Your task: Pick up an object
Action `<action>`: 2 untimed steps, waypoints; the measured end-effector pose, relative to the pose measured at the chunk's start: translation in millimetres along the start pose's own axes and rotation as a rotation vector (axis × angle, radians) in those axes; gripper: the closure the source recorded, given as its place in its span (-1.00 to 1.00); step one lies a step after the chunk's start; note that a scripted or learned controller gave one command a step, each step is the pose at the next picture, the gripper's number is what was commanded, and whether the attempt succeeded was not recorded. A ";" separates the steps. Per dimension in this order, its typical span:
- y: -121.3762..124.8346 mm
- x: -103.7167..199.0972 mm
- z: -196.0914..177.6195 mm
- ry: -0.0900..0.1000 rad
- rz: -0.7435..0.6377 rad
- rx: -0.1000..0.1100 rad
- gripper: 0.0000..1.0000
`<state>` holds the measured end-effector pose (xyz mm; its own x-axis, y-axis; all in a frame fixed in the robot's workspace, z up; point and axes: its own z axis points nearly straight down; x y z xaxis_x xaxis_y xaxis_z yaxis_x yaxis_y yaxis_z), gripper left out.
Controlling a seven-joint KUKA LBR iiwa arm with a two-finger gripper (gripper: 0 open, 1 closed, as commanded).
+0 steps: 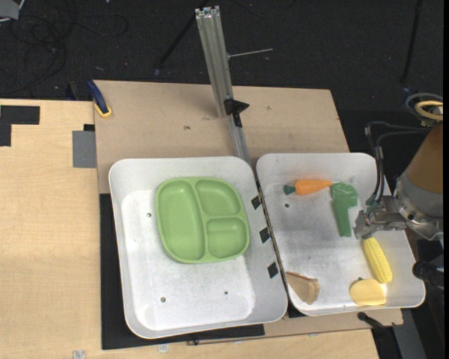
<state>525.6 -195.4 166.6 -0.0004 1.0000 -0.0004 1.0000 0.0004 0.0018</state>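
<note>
The right bin (314, 167) holds an orange toy carrot (312, 187), a green toy (344, 206), a yellow corn cob (378, 259), a pale yellow piece (368, 292) and a brown wedge (305, 286). My gripper (372, 223) reaches in over the bin's right side. It hangs just past the corn cob's far end and to the right of the green toy. Nothing shows in its grasp.
The left bin (135, 290) carries a green divided plate (203, 220). An aluminium post (217, 66) rises behind the bins. Black clips (263, 234) sit on the rim between the two bins.
</note>
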 end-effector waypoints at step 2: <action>6.2 11.7 -99.1 -0.001 -0.003 -0.003 1.00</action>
<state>531.7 -183.6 265.7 -0.0030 1.0000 -0.0012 1.0000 0.0030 0.0044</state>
